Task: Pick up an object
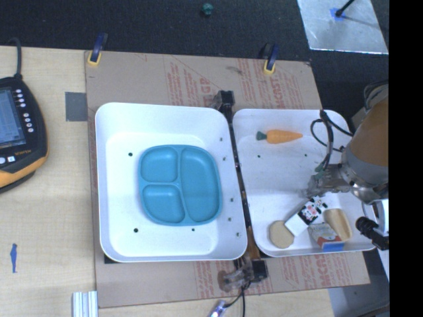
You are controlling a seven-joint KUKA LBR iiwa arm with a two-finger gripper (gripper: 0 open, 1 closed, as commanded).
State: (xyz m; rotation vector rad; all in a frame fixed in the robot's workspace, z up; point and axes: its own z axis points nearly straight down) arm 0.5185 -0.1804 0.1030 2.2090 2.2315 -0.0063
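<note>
On the pale wooden tabletop (53,203), a sheet of brown cardboard (165,78) carries two shallow white bins side by side: the left white bin (119,121) holds a blue three-compartment plastic plate (180,184) at its centre, and the right white bin (277,170) has an orange toy carrot (281,136) towards 12 o'clock. At 5 o'clock in the right bin lie a round tan disc (281,234), a small black-and-white patterned box (310,211), a tan bread-like wedge (339,222) and a small red-and-blue block (327,238), close together. The grey arm with its orange band (371,140) reaches in from 3 o'clock, its tool (322,187) low just above the patterned box, and a black-and-orange control pendant (16,131) lies on the tabletop at 9 o'clock.
</note>
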